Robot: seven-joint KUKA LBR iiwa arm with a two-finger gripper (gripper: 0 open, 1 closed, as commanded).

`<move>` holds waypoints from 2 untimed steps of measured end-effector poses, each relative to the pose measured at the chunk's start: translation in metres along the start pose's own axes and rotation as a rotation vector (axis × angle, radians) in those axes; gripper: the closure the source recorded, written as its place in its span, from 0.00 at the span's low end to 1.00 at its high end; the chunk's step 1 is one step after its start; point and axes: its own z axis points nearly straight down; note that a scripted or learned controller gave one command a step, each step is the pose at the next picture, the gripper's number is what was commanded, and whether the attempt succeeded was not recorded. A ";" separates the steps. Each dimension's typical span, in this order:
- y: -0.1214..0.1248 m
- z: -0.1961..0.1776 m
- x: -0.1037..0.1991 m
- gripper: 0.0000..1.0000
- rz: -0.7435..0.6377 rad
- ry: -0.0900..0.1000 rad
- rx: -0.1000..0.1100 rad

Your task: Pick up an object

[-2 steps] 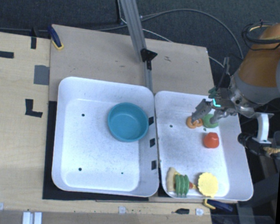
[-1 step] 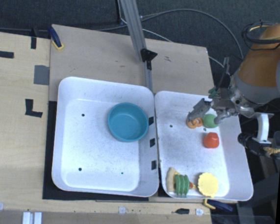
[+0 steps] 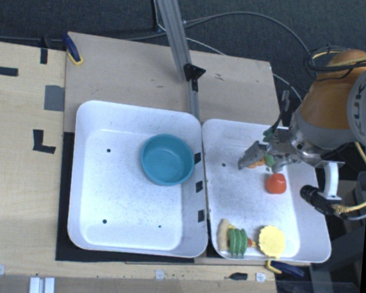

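The left bin [image 3: 91, 166] carries a blue bowl [image 3: 167, 160], upright and well apart from the arm — it stands in nobody's way. In the right bin [image 3: 229, 198], a green-and-tan toy [image 3: 232, 239] and a yellow piece [image 3: 272, 241] lie by the near wall, close together. Further back the tool [image 3: 254, 157] hangs low over the floor of that bin, with something orange and green [image 3: 262, 162] at its tip; whether the tool is clenched on it I cannot tell. A red object [image 3: 276, 183] sits just beside the tool, toward the near side. To do the step well, I judge the arm should centre over one object — the red one crowds the approach.
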 end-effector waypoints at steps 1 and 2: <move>-0.001 0.062 -0.001 0.00 0.000 0.000 0.000; -0.008 0.107 -0.004 0.00 0.000 0.000 0.000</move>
